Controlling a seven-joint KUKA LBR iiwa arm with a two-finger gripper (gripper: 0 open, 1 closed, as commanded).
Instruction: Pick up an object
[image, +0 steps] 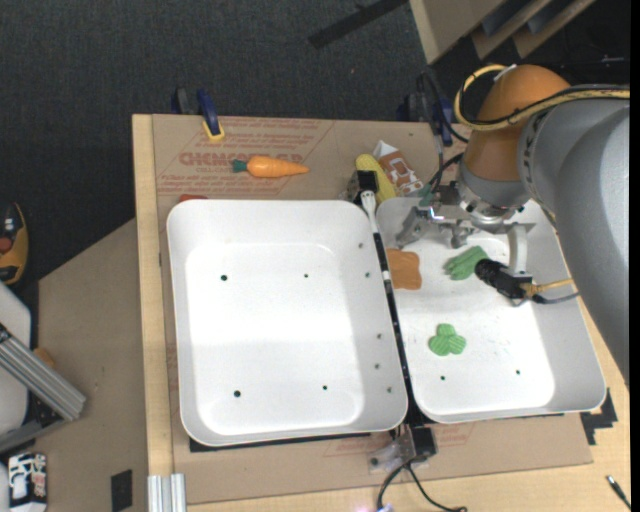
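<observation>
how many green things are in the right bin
2. One green toy lies near the middle of the right bin; another green toy sits farther back, just under the gripper. The arm may hide more.

Tool (440, 222) low in right bin (560, 385), fingers unclear; orange block (404, 269), green pieces (447, 341) nearby.

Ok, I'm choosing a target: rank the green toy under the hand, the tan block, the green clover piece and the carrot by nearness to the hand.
From the hand:
1. Green toy, just below it.
2. Tan block, by the right bin's left wall.
3. Green clover piece, mid-bin.
4. Carrot, on the board behind the left bin.
</observation>
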